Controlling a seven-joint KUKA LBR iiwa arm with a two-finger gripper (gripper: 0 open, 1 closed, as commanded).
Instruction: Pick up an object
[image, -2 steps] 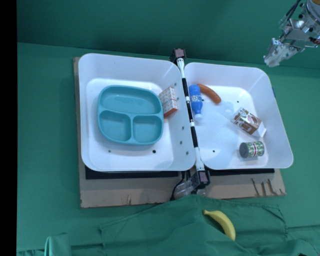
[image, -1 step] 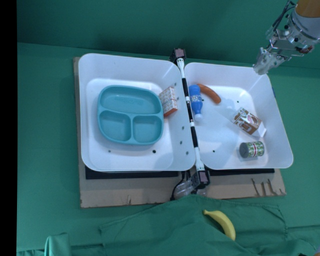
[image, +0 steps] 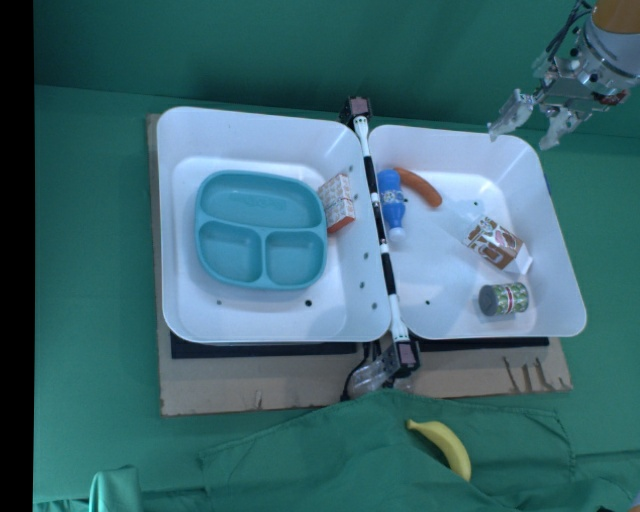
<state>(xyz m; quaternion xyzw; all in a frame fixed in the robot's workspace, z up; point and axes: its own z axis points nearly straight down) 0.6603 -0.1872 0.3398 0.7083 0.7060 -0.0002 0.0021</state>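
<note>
My gripper (image: 527, 121) hangs open above the far right corner of the right bin (image: 545, 190), holding nothing. In that bin lie a blue bottle (image: 390, 200) by the divider, an orange sausage (image: 418, 186) beside it, a brown-and-white carton (image: 496, 244) and a small can (image: 502, 298) on its side near the front right. The left bin (image: 180, 150) holds a teal divided plate (image: 261, 229) and a small red-and-white carton (image: 337, 201) at its right side.
A yellow banana (image: 444, 446) lies on the green cloth in front of the bins. The bins rest on a cardboard sheet (image: 250, 395). A black-and-white bar (image: 378, 230) runs between the bins.
</note>
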